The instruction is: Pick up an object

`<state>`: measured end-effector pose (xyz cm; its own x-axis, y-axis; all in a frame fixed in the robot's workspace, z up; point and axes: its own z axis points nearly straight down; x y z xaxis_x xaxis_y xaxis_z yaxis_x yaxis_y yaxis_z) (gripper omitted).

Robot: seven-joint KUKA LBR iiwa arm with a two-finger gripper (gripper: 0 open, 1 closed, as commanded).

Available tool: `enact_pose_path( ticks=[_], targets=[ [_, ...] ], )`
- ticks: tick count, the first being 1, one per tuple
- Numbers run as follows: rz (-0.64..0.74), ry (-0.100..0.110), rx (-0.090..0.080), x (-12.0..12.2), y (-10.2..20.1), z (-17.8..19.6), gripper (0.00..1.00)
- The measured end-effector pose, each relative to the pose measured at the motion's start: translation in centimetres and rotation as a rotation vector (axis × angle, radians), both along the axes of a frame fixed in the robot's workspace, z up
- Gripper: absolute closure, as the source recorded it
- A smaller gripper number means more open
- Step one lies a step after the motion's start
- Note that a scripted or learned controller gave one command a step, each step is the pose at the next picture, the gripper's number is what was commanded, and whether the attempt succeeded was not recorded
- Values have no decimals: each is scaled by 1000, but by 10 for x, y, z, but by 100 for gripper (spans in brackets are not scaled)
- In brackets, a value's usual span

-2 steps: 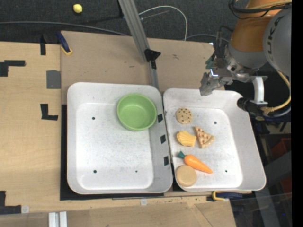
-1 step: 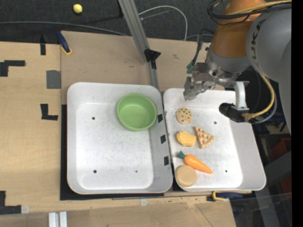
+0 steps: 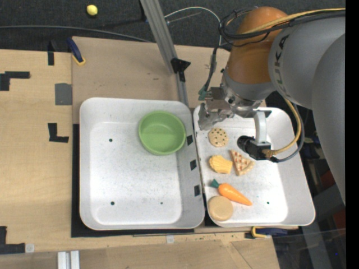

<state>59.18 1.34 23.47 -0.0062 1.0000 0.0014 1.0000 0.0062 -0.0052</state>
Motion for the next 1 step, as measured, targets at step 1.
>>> enact_pose_path(
  ticks=[1],
  targets=[
    [2,-1,1,-23,58,4,100]
  ],
)
